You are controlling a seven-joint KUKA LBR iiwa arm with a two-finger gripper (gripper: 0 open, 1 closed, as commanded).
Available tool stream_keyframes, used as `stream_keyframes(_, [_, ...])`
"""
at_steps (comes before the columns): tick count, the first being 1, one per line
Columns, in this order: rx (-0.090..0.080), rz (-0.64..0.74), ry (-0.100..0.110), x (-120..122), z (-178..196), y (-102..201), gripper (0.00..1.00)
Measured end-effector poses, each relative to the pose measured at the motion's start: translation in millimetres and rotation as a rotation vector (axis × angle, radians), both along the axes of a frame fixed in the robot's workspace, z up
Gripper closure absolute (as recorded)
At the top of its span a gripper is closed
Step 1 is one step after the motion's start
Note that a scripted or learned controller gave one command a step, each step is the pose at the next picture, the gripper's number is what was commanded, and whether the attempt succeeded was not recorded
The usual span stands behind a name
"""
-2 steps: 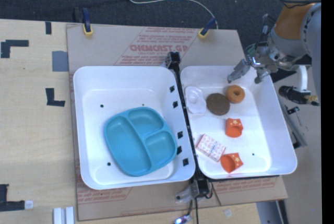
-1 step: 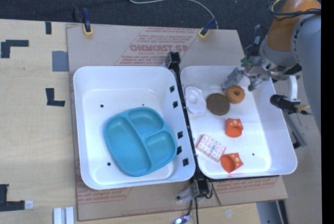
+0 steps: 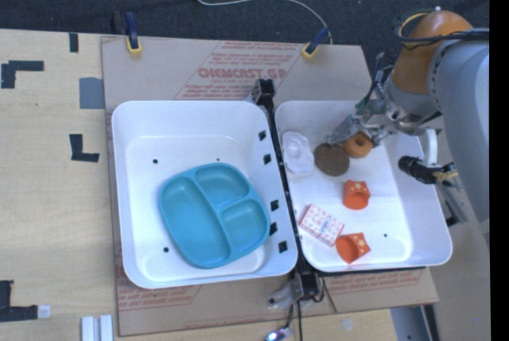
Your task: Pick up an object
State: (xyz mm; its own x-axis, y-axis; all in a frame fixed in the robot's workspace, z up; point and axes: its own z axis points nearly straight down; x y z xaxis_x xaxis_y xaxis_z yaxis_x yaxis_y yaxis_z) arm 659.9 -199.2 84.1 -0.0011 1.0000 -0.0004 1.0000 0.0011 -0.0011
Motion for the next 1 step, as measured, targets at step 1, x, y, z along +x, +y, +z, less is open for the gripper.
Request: stream_keyframes(1, [0.0,0.004,-0.005,2.1,12.4,1.6,1.0])
